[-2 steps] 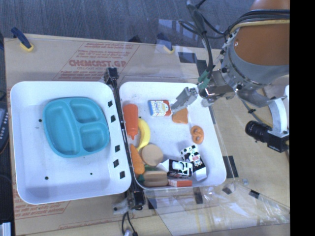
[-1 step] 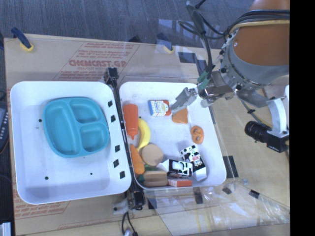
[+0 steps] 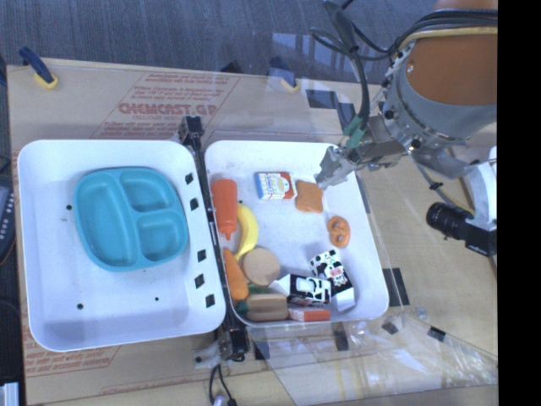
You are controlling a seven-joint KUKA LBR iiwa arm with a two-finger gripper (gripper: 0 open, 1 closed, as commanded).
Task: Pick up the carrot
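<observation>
Left bin point(image 3: 51, 227) holds a blue divided tray point(image 3: 131, 218), sitting left of centre — bare white floor all round it.

Right bin point(image 3: 363, 218) is crowded along its left wall and near edge. Carrot point(image 3: 236, 275) lies against the left wall, near side, touching the banana point(image 3: 247, 230) and a round tan bun point(image 3: 261, 266). Orange-red bottle point(image 3: 224, 207) sits just beyond it. Small carton point(image 3: 274, 184) and a toast slice point(image 3: 309, 197) at the far side; a pretzel-like piece point(image 3: 339, 229) at right; black-and-white cow-print boxes point(image 3: 325, 279) near right corner.

Gripper point(image 3: 328, 174) hangs over the bin's far right, just beside the toast, well apart from the carrot. Can't tell whether the claw is apart or together. Bin centre is open floor.
</observation>
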